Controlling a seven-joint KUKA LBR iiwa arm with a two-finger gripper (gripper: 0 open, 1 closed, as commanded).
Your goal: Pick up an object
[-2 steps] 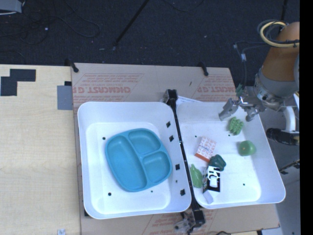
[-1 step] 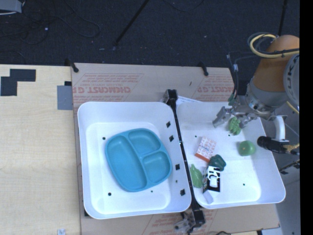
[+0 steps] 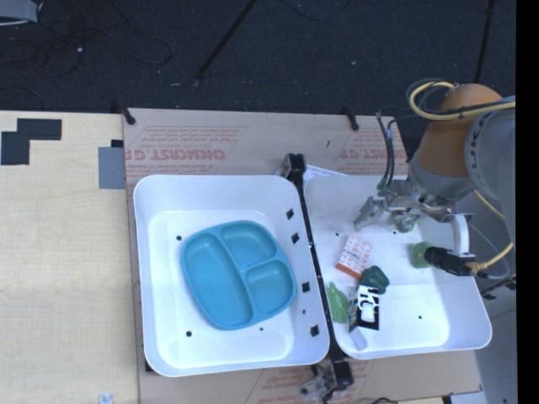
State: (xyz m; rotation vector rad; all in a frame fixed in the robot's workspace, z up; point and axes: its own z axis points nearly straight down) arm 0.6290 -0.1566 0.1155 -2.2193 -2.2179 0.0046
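Observation:
My gripper [image 3: 386, 212] hangs low over the back of the right bin [image 3: 455, 331], below the arm's orange band [image 3: 446, 146]. Nothing shows in its grasp. Just in front of it lies an orange and white packet [image 3: 355, 255]. Beyond that sit a dark green object [image 3: 376, 277], a black and white item [image 3: 367, 306] and a light green piece [image 3: 338, 303] against the bin's left wall. A small green object [image 3: 420, 253] rests to the gripper's right, near the arm's black cable end.
The left bin [image 3: 160, 310] holds a blue divided plate [image 3: 238, 272]. A black divider with clips [image 3: 308, 263] runs between the bins. Both stand on cardboard [image 3: 210, 146], with a wooden bench [image 3: 59, 268] to the left.

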